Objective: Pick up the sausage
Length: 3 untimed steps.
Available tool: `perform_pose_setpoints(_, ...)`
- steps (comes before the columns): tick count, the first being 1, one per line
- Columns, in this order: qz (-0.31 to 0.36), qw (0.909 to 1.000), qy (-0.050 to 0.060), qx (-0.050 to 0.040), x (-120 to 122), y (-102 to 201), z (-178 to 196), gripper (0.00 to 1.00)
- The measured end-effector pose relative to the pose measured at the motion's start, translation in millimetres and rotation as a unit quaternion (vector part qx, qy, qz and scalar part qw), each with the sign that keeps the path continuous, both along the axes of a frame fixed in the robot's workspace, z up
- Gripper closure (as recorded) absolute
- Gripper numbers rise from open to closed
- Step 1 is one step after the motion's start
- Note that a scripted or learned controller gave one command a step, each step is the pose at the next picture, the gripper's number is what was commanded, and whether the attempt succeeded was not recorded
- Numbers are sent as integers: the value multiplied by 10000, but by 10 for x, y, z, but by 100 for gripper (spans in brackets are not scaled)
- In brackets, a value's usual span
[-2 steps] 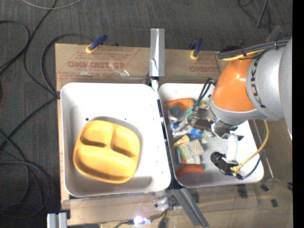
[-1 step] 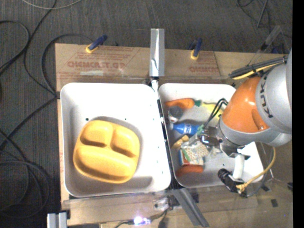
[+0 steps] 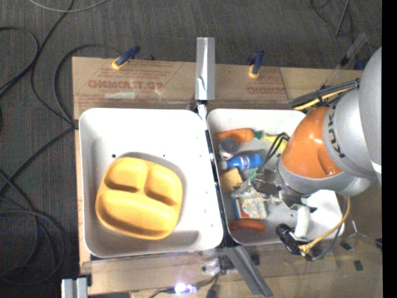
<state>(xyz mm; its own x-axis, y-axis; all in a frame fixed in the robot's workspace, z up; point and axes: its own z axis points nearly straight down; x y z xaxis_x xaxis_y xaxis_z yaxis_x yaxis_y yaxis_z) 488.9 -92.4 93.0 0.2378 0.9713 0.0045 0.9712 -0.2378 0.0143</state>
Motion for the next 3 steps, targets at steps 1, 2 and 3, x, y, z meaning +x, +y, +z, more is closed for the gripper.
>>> perform_pose_setpoints(1, -138, 9999, -15, 17, 11, -32, -15, 0)
perform_pose_setpoints(2, -133, 9999, 3, 32, 8, -20, 56, 100)
perform_pose_setpoints(3, -132, 9999, 4, 32, 7, -20, 56, 0)
